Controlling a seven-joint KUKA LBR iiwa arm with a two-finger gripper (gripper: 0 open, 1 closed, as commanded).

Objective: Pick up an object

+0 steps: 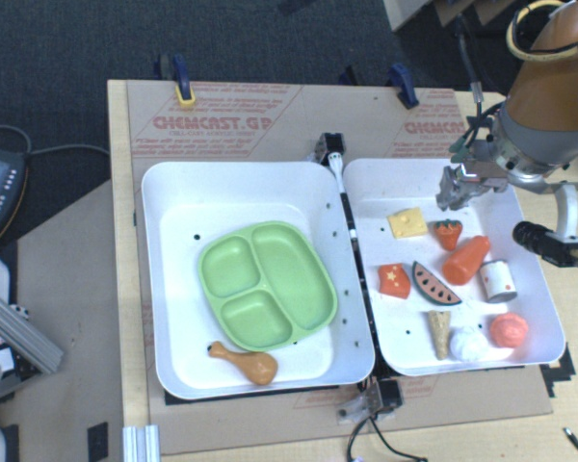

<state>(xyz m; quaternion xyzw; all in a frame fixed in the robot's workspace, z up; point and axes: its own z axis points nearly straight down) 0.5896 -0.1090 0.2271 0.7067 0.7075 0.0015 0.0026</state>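
My gripper (455, 191) hangs over the far part of the right bin (549, 301), just above and behind a small strawberry (448, 233). Nothing can be seen held in it. Next to the strawberry lie a yellow cheese wedge (407, 223) and an orange carrot (465, 258). Nearer the front are a red block (394, 280), a watermelon slice (434, 285), a white can (498, 280), an ice cream cone (443, 333) and a pink ball (509, 330).
The left bin (164, 258) holds a green divided plate (265, 282) and a brown drumstick (246, 361) at its front. The arm's black side part (544, 241) overhangs the right bin's right rim. Clamps (183, 80) sit at the bench's back edge.
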